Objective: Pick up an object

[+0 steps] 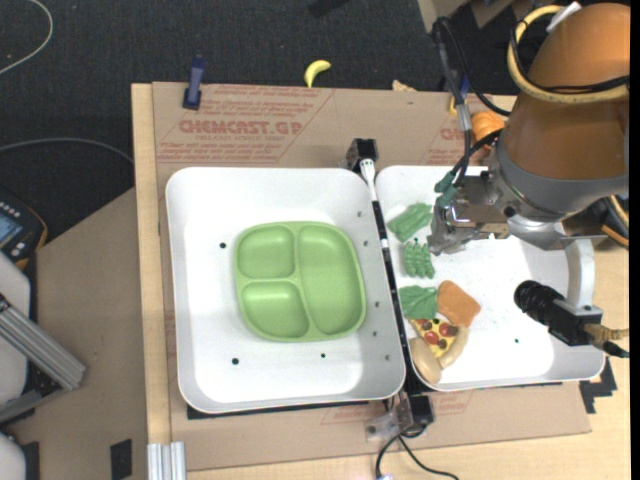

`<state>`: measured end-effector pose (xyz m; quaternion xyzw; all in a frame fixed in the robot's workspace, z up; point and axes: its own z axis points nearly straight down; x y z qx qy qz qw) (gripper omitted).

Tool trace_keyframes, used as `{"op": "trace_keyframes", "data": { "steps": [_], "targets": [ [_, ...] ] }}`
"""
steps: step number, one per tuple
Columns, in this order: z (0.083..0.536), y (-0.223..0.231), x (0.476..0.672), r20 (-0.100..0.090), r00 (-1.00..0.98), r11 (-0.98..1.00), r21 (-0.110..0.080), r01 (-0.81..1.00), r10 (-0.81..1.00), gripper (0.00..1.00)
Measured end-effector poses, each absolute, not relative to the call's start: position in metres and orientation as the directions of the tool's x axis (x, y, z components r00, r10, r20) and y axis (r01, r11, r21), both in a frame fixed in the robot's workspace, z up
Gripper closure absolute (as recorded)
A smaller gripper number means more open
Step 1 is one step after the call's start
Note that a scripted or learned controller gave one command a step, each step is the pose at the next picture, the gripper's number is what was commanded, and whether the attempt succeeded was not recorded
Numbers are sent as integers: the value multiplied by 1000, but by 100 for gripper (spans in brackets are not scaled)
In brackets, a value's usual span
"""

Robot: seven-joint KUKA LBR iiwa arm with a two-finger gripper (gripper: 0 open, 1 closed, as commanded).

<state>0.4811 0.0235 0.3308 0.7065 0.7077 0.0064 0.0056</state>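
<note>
Hovering over ridged green toy pieces (419, 259) in right bin (520, 363), hand (447, 236), grip state unclear.

Two bins side by side on the bench. In the left bin (190, 298), a divided plate (300, 280) near the middle. In the right bin (520, 363), several toy foods along the left wall: leafy pieces (410, 221) behind, a pizza slice (438, 335) in front, a bread piece (460, 303) touching it. Gripper (447, 233) above the leafy pieces.

2 white bins (200, 298) smooth plastic, green tray (300, 280) matt plastic, bench (250, 123) cardboard.
</note>
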Motion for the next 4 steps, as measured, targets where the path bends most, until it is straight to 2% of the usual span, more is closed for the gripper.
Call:
{"op": "trace_keyframes", "data": {
  "steps": [1,2,3,4],
  "targets": [
    [216,54,477,0,-1,1,-12,1000,1000,100],
    [355,-25,480,-3,7,-7,16,1000,1000,100],
    [477,6,480,2,-5,5,18,1000,1000,100],
    [539,32,527,0,-3,3,11,1000,1000,100]
  ]
}}
